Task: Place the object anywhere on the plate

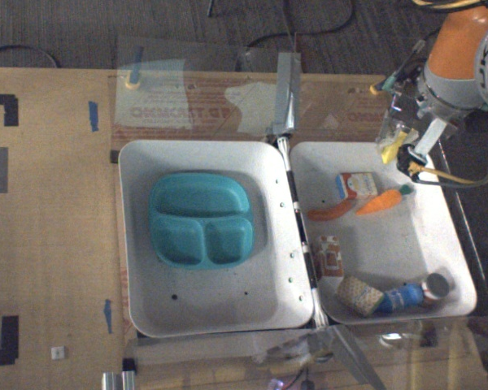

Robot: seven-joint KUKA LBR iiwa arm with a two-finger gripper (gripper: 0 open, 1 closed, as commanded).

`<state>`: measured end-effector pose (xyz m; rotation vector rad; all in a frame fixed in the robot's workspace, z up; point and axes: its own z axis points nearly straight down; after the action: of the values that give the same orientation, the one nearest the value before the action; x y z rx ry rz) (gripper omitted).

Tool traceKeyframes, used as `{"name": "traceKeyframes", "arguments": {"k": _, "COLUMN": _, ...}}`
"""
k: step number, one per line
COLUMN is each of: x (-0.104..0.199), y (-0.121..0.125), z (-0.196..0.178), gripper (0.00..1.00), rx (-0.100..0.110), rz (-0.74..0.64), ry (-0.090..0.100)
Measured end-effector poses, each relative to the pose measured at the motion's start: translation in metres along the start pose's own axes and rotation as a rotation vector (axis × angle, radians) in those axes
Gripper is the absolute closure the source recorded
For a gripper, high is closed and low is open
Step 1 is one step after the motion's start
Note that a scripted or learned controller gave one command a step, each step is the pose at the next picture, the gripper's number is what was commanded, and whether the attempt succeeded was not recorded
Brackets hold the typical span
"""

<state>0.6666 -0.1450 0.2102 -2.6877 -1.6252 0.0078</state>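
Observation:
A teal plate with three compartments lies in the left bin. The right bin holds a carrot, an orange-red sausage shape, a small white and orange carton, a small brown packet, a tan woven piece and a blue bottle with a grey cap. My gripper hangs over the right bin's far right corner, up and right of the carton and carrot. Nothing can be seen held in it.
A metal divider runs between the two bins. Behind the bins a clear plastic sheet lies on the cardboard-covered bench. Yellow and black cables trail near the arm at the top right.

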Motion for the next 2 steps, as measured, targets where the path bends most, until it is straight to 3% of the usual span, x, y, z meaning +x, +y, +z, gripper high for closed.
{"name": "traceKeyframes", "arguments": {"k": 1, "x": 0.057, "y": -0.107, "z": 0.011, "gripper": 1.00, "rx": 0.002, "rz": 0.076, "ry": 0.003}}
{"name": "traceKeyframes", "arguments": {"k": 2, "x": 0.118, "y": -0.124, "z": 0.027, "gripper": 1.00, "rx": 0.001, "rz": 0.005, "ry": 0.002}}
